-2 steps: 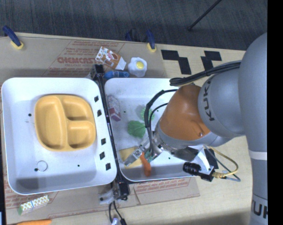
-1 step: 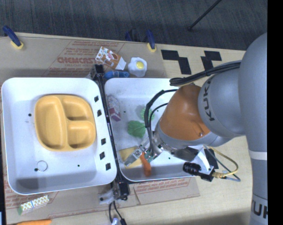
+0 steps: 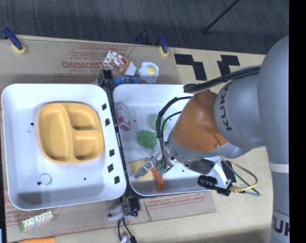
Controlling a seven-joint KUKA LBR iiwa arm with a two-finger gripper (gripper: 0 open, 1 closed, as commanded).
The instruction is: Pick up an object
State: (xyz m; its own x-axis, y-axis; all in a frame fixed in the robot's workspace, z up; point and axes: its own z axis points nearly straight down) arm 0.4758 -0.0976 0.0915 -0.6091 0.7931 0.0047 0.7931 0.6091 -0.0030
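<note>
The right bin (image 3: 138, 97) holds several small objects. A green item (image 3: 148, 138) lies near its middle, and a small clear and pink packet (image 3: 123, 118) sits by the left wall. A yellow piece (image 3: 137, 166) and an orange carrot-like object (image 3: 157, 179) lie at the front. My gripper (image 3: 154, 168) is low in the bin's front part, right over the yellow piece and the orange object. The orange wrist band and grey arm hide the bin's right half.
The left bin (image 3: 16, 135) holds a yellow divided plate (image 3: 69, 130). Behind the bins lie a small carton (image 3: 115, 61), a white and yellow object (image 3: 149, 71) and a blue item (image 3: 125, 80). A wrapped packet (image 3: 36, 220) lies at the front left. Blue clamps (image 3: 13, 39) grip the bench's back edge.
</note>
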